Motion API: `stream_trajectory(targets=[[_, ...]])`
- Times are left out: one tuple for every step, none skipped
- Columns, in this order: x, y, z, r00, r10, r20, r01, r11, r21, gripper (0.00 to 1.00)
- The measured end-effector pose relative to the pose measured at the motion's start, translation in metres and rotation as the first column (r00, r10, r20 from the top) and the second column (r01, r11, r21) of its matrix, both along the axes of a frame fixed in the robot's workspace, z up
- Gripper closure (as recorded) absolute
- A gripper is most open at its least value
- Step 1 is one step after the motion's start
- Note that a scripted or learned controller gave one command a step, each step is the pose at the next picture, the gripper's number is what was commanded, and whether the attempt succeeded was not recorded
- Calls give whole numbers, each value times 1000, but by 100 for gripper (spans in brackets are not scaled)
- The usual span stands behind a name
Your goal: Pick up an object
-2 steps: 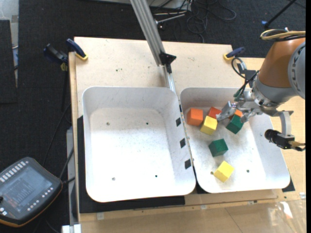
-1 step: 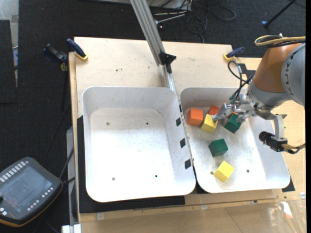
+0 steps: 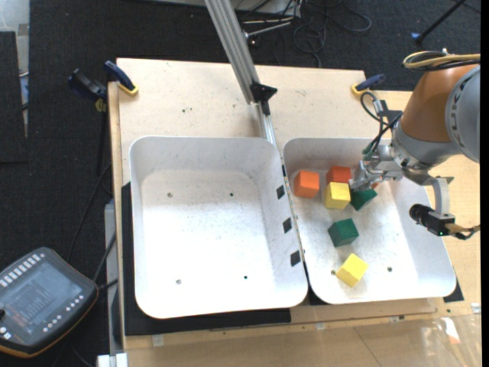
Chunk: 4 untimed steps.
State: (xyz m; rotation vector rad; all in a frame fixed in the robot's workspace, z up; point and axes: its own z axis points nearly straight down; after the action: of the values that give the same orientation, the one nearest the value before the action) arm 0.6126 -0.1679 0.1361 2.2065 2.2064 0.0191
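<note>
A: Notes. Right bin on the worktop carries 6 small blocks. Landmark: the yellow cube in the upper cluster.

B: What sits around it?

A: Orange cube just left of it, apart. Red-orange cube touching it from behind. Tilted dark green block touching its right side. Second green cube near, toward the front. Second yellow cube well forward of that, standing alone.

B: And the gripper?

A: Low over the cluster, just right of and behind the landmark cube, above the tilted green block. Whether the fingers are spread or closed, cannot tell; wrist body masks them. Nothing visibly held.

B: Handling?

A: Judging by look: stiff, light blocks, likely painted wood or foam, flat faces, not fragile. Smooth paint could slip a little under a corner pinch. Best hold is across 2 opposite flat faces, square on.

B: The tilted one?

A: Poorer candidate; faces lie askew and neighbours crowd it, so the fingers may land on an edge. The lone front yellow cube offers free sides all round.
</note>
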Motion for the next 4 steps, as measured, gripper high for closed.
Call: stream_trajectory(targets=[[-6,2,60,1000,2,-17,-2,1000,4,100],[-5,2,102,1000,3,-17,-3,1000,4,100],[-4,2,134,1000,3,-18,-3,1000,4,100],[-8,58,123,1000,8,-25,-8,1000,8,100]])
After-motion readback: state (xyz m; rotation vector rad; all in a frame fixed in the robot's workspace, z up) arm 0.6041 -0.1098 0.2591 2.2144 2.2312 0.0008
